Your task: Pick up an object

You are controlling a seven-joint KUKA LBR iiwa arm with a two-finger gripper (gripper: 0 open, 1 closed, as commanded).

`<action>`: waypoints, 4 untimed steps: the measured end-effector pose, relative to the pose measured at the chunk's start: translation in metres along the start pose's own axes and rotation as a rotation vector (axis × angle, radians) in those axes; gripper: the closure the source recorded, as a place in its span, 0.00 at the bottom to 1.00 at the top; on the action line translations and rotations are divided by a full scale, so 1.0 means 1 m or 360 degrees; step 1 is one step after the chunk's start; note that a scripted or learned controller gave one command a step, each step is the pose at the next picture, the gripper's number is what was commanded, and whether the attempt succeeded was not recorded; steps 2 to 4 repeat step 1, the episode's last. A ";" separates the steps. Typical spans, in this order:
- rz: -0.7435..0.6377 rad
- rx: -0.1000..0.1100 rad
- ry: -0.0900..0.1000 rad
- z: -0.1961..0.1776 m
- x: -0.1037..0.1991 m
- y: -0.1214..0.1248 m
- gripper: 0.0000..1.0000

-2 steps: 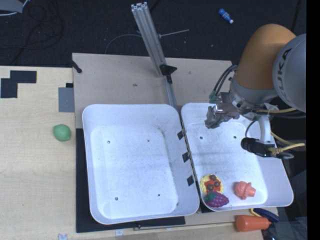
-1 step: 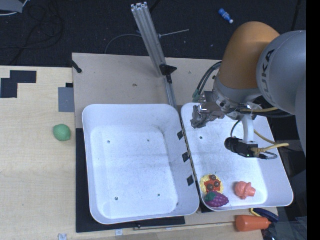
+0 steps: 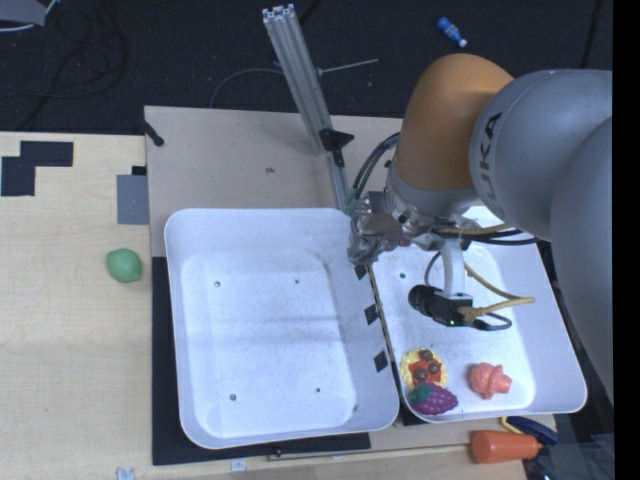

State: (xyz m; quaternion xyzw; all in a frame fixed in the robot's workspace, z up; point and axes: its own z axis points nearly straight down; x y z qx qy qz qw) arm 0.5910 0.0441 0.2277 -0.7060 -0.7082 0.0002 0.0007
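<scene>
Over the right bin (image 3: 560, 393), at its 11 o'clock, hangs the tool (image 3: 362, 258); whether it grips anything I cannot tell. Toys (image 3: 430, 380) lie at 6 o'clock, unpicked, so the task seems barely begun.

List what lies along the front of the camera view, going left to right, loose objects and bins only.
green ball → left white bin → yellow toy with dark berries → pink toy → orange object just outside the right bin's front rim
</scene>
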 end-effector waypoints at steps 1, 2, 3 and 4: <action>0.0001 -0.0001 0.0000 0.001 0.041 -0.008 1.00; 0.0001 -0.0001 0.0000 0.001 0.041 -0.008 1.00; 0.0001 -0.0001 0.0000 0.001 0.041 -0.008 1.00; 0.0001 -0.0001 0.0000 0.001 0.041 -0.008 1.00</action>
